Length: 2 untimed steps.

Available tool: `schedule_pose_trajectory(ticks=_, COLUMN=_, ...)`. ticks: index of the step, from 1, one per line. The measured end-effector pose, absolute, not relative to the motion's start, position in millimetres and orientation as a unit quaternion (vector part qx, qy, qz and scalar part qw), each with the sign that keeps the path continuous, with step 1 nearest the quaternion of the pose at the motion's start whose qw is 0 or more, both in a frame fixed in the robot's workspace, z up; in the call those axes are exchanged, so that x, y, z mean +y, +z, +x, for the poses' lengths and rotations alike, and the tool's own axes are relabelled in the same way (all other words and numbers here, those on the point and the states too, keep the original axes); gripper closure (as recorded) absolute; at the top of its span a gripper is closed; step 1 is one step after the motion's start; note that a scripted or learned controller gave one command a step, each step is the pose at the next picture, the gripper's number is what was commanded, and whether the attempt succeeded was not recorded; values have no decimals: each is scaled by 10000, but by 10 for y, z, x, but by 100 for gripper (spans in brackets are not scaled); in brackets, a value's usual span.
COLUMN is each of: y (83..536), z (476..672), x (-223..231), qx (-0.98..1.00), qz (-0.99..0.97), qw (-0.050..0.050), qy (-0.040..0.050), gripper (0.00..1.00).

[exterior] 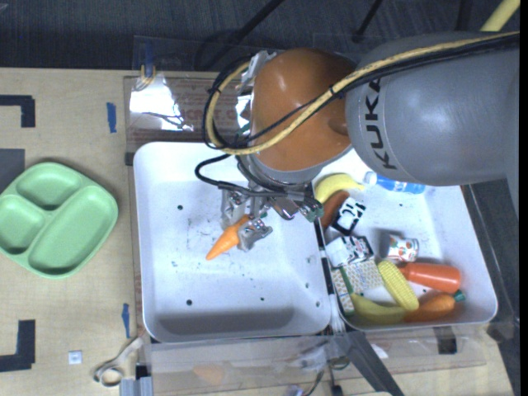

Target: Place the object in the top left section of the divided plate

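arm (429, 106) over bins | hand (246, 225) clamped on carrot (224, 241) | left bin (165, 287) floor open | divided plate (56, 219) well left

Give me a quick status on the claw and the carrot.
Claw low in the left bin, fingers at the carrot's thick end. Carrot pointing lower left. Green divided plate outside the bin, far left.

The divided plate (54, 219) sits on the bench (66, 320), left of both bins. The carrot (223, 241) lies in the left bin (165, 304), under the gripper (250, 221). Many things are piled in the right bin (478, 299).
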State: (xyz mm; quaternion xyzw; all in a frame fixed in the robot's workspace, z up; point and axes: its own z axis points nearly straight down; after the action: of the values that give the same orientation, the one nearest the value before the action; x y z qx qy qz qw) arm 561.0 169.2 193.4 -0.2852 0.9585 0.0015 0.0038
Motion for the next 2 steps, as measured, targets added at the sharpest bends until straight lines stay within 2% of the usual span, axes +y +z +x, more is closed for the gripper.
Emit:
schedule_pose_trajectory(ticks=1, y=936, z=5074, x=2152, qx=9811, qz=-1936, qw=27, qy=14, gripper=100)
schedule_pose_trajectory(ticks=2, y=2833, z=5672, x=2269, qx=9933, qz=-1153, qw=32, qy=13, gripper=100)
